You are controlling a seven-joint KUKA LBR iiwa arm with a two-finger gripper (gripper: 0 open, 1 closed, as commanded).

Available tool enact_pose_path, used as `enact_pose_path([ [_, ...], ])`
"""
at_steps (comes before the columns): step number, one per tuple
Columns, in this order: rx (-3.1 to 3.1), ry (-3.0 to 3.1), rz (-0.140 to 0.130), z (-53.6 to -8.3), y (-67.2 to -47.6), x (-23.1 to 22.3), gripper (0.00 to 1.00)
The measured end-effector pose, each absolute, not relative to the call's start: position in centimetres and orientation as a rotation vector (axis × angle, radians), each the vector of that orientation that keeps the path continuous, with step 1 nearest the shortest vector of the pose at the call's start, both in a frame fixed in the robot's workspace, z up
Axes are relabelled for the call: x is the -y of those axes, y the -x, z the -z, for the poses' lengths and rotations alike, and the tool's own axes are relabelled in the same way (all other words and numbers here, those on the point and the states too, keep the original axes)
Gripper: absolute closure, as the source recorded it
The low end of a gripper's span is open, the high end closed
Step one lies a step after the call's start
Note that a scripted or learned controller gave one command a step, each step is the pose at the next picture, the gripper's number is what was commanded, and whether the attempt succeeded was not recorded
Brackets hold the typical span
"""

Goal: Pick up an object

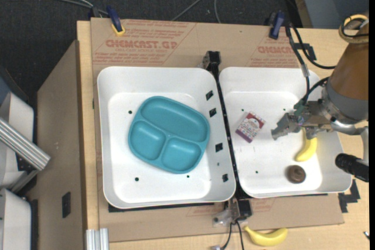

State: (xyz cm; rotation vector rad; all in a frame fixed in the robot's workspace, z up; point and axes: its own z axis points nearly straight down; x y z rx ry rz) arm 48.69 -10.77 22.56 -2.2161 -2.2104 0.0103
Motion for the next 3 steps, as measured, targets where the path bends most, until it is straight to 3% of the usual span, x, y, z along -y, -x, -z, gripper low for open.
enact_pose_path([
  [1, 2.22, 2.219, 0.0, -23.0, -48.9, 10.8, 0.0],
  [3, 2.216, 2.216, -0.006, -11.1, -49.4, 9.4, 0.0],
])
